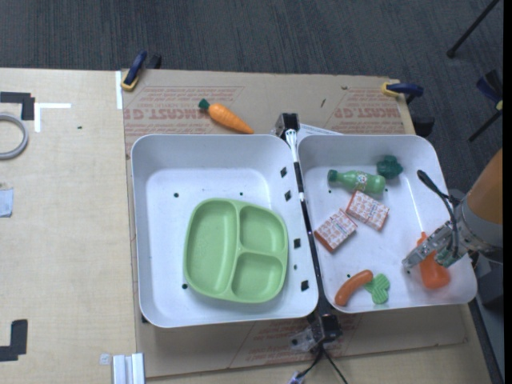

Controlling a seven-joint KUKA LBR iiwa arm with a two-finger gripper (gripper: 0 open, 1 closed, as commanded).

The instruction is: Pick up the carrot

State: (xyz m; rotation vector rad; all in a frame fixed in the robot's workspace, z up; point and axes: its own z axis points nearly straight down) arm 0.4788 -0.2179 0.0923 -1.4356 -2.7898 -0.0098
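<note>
Likely light, rigid and slick, the small orange plastic carrot (227,117) on the cardboard suits a mid-body pinch; whether the claw (432,254) is apart, I cannot tell.

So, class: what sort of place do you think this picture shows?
Probably a robot test bench in a lab: two white bins clamped on cardboard, toy food such as the carrot, and a gripper reaching in.
</note>
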